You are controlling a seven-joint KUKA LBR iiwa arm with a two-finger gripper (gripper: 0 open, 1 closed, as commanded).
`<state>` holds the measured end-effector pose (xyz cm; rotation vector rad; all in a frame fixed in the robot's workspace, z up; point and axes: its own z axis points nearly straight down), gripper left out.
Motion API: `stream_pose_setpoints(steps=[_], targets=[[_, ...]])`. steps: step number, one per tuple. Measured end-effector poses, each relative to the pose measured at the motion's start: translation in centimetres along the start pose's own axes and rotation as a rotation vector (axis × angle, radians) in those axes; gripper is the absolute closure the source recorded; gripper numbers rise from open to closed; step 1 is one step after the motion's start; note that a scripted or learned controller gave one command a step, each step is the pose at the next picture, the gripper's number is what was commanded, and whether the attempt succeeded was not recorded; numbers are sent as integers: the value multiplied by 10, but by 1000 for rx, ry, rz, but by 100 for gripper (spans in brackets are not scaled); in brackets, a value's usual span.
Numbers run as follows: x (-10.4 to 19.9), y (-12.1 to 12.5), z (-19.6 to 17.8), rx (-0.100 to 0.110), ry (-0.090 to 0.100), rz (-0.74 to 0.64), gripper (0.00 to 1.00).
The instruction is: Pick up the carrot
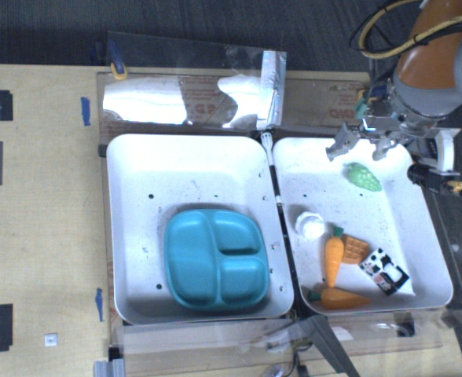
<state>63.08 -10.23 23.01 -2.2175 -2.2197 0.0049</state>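
Carrot (333,259) lies in the right bin (427,226), in its near half, with the green top pointing to the far side and the orange tip toward the near wall. Just right of it, touching or almost touching, sits an orange waffle-patterned piece (356,248), and beyond that a small black-and-white carton (385,272) lies tilted. At the near wall, below the carrot's tip, rests another orange item (342,298) with a dark green end. A small white object (309,226) sits just left of the carrot's leafy top. A green leafy piece (364,177) lies in the far part of the same bin, well apart from the carrot.

The gripper (362,148) hangs over the far edge of the right bin, above and just beyond the green piece; its two fingers (341,148) are spread apart with nothing between them. The grey arm, with its orange band (435,30), comes in from the far right corner, the wrist pointing down and leftward.

The left bin (137,179) holds a blue divided plate (215,258) in its near half.
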Motion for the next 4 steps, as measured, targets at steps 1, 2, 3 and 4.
stream_pose_setpoints(steps=[1, 2, 3, 4], targets=[[-3, -80, 66, 1, 0, -89, 0], [-1, -114, 144, -12, -2, -134, 0], [-2, -111, 135, -16, -2, -132, 100], [50, -62, 26, -4, -1, 108, 100]])
